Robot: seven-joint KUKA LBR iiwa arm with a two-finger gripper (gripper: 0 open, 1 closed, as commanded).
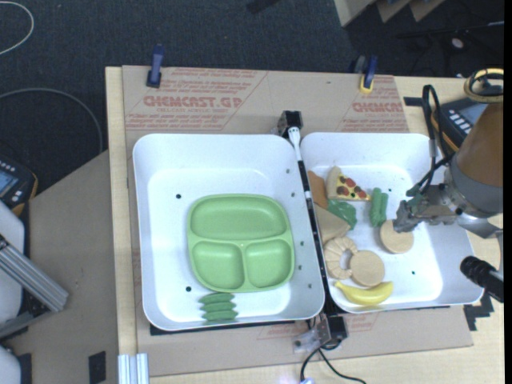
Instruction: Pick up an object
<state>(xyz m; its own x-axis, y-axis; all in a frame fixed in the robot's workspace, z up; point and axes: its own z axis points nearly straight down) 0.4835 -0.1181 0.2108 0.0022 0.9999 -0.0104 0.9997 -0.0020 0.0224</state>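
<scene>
Approach step: gripper (406,217) low over tan disc (396,238), grip state unclear; next, close and lift.

In the left bin (152,214) lies a divided plate (240,242); toy food crowds the right bin's (424,282) left half.

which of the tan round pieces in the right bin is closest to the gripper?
The tan disc right under the gripper, farthest right. The other disc sits lower, by the banana.
</scene>
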